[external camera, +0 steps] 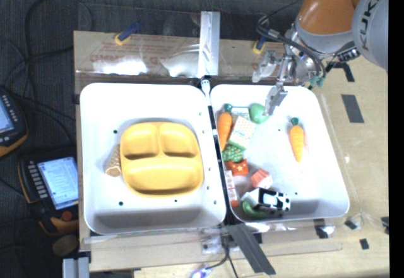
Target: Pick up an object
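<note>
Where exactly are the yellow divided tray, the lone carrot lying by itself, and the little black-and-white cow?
yellow divided tray (161,158), camera view, on its large lower compartment.
lone carrot (297,139), camera view, on the middle of its orange body.
black-and-white cow (273,201), camera view, on the middle of its body.

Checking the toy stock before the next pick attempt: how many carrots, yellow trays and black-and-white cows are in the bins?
Carrots: 2, one beside the divider, one lying apart to its right.
Yellow tray: 1
Black-and-white cow: 1
Total: 4
</note>
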`<state>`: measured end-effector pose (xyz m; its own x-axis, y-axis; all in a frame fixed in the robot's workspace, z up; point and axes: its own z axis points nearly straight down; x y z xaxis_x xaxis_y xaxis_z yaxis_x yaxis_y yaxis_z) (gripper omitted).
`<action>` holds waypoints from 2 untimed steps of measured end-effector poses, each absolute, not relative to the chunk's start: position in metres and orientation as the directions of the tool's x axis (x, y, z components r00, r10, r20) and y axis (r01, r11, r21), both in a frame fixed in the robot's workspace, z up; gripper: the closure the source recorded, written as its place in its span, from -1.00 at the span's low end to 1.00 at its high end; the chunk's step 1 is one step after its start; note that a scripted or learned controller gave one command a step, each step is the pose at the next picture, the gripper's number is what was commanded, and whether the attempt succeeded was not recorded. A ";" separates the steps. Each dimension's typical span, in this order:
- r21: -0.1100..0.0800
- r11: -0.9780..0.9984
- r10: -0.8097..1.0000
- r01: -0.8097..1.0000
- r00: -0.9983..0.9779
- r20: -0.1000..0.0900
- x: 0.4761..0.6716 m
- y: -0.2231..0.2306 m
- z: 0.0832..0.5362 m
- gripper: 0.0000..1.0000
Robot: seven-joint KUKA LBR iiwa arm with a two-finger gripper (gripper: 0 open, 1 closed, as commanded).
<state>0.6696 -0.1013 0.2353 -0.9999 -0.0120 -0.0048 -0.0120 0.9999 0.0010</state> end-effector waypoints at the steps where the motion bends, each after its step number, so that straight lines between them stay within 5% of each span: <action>1: -0.004 1.000 -0.028 -0.028 -0.999 -0.021 0.646 -0.134 0.104 -1.00; 2: -0.004 0.999 -0.035 -0.035 -0.999 -0.011 0.613 -0.195 0.089 -1.00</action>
